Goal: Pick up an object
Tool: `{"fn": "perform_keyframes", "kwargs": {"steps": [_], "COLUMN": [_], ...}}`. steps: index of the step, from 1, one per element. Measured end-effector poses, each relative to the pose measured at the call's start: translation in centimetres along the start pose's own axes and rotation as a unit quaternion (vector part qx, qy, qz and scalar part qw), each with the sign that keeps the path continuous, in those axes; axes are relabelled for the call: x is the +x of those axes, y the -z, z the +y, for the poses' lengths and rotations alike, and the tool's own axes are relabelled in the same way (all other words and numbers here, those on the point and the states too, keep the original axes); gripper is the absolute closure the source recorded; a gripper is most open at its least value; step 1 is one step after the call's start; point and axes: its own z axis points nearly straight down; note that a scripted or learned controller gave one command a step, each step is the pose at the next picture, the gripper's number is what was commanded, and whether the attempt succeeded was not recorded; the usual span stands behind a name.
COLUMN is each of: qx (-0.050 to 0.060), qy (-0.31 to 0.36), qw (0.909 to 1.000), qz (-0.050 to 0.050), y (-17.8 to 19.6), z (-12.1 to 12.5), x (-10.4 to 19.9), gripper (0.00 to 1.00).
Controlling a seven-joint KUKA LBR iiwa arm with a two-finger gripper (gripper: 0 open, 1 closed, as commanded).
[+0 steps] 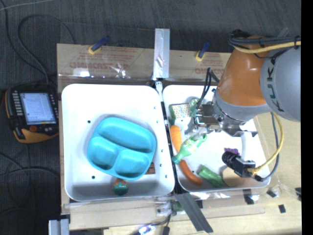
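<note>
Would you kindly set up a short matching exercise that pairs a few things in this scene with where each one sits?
Things:
1. blue divided tray
2. teach pendant
3. carrot
4. gripper

Places:
A. on the floor, left of the bench
B. over the right bin
C. in the left bin
D. in the right bin, by the centre divider

Pairs: 1-C, 2-A, 3-D, 4-B

The KUKA arm (286, 82) has a rounded grey shell with part of the maker's lettering, a broad glossy orange band (242, 80), yellow and black cables (274, 45) looping alongside, and a metallic gripper (199, 124).
</note>
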Motion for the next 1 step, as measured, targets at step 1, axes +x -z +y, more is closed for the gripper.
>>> {"fn": "perform_keyframes", "kwargs": {"steps": [1], "qx": [0.000], "qy": [0.110], "qw": [0.9939], "qz": [0.000], "y": [0.40], "z": [-1.51], "x": [4.91], "gripper": [1.00]}}
